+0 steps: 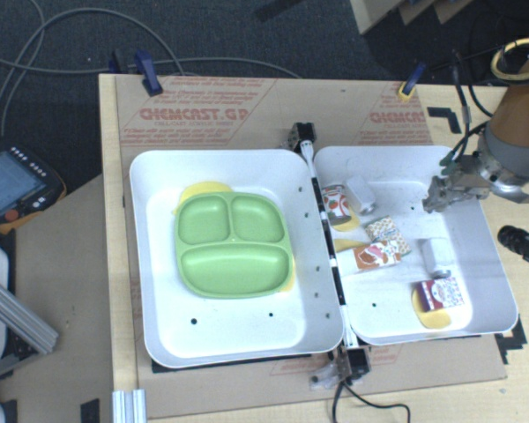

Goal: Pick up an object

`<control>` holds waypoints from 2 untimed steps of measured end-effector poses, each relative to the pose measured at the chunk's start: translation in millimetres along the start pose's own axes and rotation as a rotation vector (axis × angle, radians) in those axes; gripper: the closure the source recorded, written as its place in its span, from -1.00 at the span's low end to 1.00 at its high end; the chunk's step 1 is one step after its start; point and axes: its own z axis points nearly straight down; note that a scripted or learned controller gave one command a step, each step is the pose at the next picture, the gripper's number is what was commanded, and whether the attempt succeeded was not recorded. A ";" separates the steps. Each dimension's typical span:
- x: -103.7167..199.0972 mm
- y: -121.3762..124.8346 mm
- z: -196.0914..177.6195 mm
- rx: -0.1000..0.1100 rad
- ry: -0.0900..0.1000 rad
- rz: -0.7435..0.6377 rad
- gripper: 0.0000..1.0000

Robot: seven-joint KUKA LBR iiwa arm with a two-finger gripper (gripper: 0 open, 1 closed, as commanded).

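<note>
Left white bin [150, 236]: green three-compartment plastic tray [234, 245], centred. Right white bin [498, 289]: small printed packets, among them a red-and-white packet [377, 254] near its middle and a red-and-yellow packet [437, 300] by the front edge. Gripper [441, 192] over the bin's right edge; grip state cannot be told. Nothing lifted; picking remains.

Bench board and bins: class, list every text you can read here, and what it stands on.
"CHEMCAST GP", red print on the bench board, left.
The same red print, right, at: partly readable.
Packets in the right bin: print too small to read.
</note>
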 end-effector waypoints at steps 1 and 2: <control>37.6 -6.3 15.2 0.004 0.003 -0.001 1.00; 37.3 -6.3 15.0 0.003 0.003 -0.001 -1.00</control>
